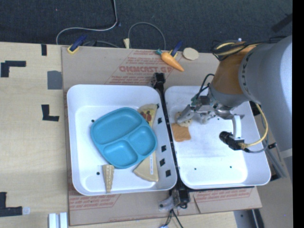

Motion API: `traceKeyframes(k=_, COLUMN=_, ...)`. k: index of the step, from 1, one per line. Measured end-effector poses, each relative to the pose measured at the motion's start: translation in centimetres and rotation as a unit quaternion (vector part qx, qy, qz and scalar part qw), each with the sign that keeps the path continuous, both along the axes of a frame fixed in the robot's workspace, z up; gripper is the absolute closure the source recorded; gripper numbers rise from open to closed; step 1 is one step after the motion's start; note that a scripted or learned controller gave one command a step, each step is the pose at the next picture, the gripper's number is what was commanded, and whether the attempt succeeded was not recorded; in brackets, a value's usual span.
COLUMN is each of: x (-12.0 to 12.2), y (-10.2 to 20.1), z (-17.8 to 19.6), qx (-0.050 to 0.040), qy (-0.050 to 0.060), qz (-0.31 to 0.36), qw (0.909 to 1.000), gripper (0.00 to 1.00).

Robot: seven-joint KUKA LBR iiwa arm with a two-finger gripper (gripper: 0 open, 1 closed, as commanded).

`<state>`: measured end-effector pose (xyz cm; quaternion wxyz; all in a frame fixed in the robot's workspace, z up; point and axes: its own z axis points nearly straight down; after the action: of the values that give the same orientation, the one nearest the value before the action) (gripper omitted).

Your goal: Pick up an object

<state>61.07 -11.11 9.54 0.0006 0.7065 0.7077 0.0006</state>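
Two shallow white plastic bins sit side by side on a cardboard sheet (137, 68) in the middle of the frame. The left bin (76, 127) holds a blue three-compartment plastic plate (124, 137). A pale wedge with a red mark (149, 112) pokes out from behind the plate's upper right edge, partly hidden. Another pale tan wedge (148, 169) lies at the plate's lower right, its top tucked under the rim. A small cone-shaped tan piece (109, 176) lies near the bin's lower left.

The right bin (213, 175) holds a flat orange-brown toast-like piece (181, 132) close to its left wall. The grey arm with its orange band (228, 77) enters from the upper right and covers the bin's upper right corner. The two-finger gripper (186, 117) hangs low just above the toast piece, at its upper edge. The fingertips blur into a small tan shape there, so whether they are spread or pinching cannot be told.

Beyond the bins, at the top of the cardboard, lie an orange toy carrot (172, 61) and a round beige disc (191, 54).
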Motion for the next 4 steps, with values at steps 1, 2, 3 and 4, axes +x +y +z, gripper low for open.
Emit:
traceKeyframes(k=1, x=-1.8, y=1.0, z=-0.8, qx=-0.0024, qy=-0.004, qz=-0.001, qw=1.0000, gripper=0.00)
traceKeyframes(k=2, x=6.1, y=0.9, z=1.3, qx=-0.0008, qy=-0.003, qz=0.001, qw=1.0000, gripper=0.00)
traceKeyframes(k=3, x=0.2, y=1.6, z=-1.0, qx=-0.0012, qy=-0.002, qz=-0.001, qw=1.0000, gripper=0.00)
traceKeyframes(k=4, x=4.4, y=0.6, z=-0.9, qx=-0.0005, qy=-0.001, qz=0.000, qw=1.0000, gripper=0.00)
